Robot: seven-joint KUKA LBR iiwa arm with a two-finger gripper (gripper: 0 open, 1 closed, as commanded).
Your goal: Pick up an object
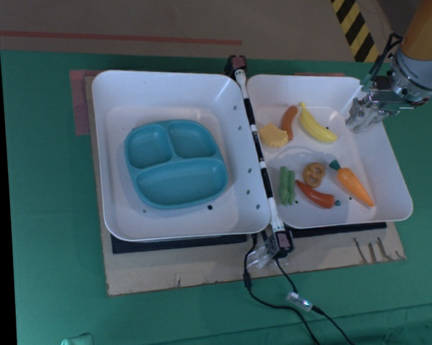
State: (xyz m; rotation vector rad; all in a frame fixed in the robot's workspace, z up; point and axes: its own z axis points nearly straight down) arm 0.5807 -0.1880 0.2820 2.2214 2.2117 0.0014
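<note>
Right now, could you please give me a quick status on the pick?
Tool over right bin's far corner, nothing in it. Banana nearest, untouched. Sausage, carrot close by.

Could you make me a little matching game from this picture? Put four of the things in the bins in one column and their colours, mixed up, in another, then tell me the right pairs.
Things:
1. banana
2. carrot
3. divided plate
4. bean pod

Colours:
A. teal blue
B. green
C. yellow
D. orange with a green top

Pairs: 1-C, 2-D, 3-A, 4-B.

The plate lies in the left bin; the other three lie in the right bin.
</note>
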